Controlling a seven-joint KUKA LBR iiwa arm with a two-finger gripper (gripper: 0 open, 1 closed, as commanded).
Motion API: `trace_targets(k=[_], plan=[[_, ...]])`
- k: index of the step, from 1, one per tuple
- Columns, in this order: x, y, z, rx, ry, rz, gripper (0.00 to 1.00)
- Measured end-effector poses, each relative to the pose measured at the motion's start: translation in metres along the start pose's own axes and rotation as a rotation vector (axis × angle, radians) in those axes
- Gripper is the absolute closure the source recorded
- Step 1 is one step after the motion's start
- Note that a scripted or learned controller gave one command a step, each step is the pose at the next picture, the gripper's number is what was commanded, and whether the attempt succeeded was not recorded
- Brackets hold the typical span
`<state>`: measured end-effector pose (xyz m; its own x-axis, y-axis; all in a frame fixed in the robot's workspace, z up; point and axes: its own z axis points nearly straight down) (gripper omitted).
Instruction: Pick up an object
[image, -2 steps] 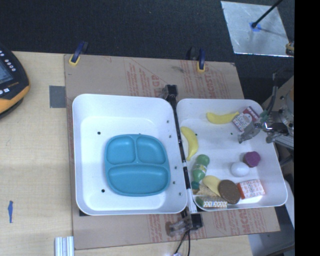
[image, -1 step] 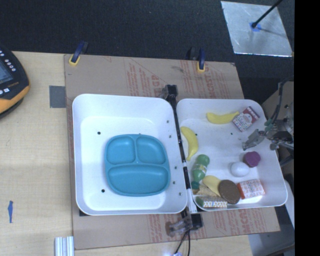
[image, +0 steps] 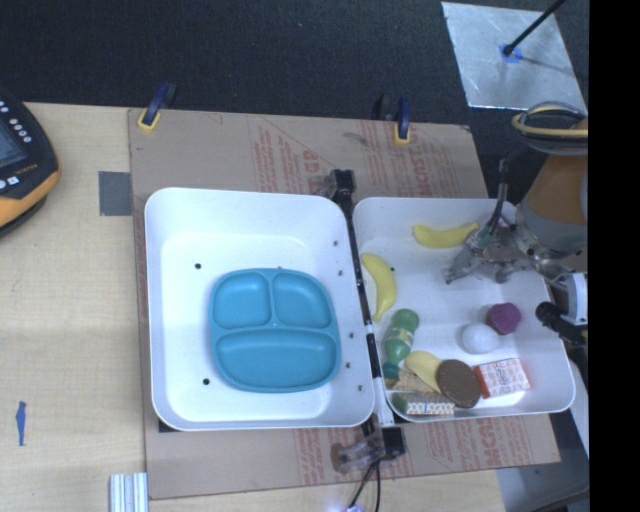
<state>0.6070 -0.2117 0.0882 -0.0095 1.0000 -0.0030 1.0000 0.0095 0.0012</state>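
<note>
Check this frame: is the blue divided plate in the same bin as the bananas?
No, the blue divided plate lies alone in the left bin, while the bananas lie in the right bin.

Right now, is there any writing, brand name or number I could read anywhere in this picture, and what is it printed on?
Nothing reads clearly enough to quote.
Brown board under the bins: rows of red printed lettering, too blurred to read.
Red and white packet in the right bin: print on it, too small to read.
Small flat wrapper at that bin's front edge: markings, unreadable.
Orange handheld device at far left: a screen, nothing readable.
</note>
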Motion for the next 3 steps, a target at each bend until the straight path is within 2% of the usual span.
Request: trace_targets(k=[1, 2, 3], plan=[[-0.001, -0.110, -0.066, 0.008, 0.004, 0.009, 0.00], [0.009, -0.046, -0.001, 0.002, 0.002, 0.000, 0.00], [0.003, 0.052, -0.013, 0.008, 0.002, -0.001, 0.00]])
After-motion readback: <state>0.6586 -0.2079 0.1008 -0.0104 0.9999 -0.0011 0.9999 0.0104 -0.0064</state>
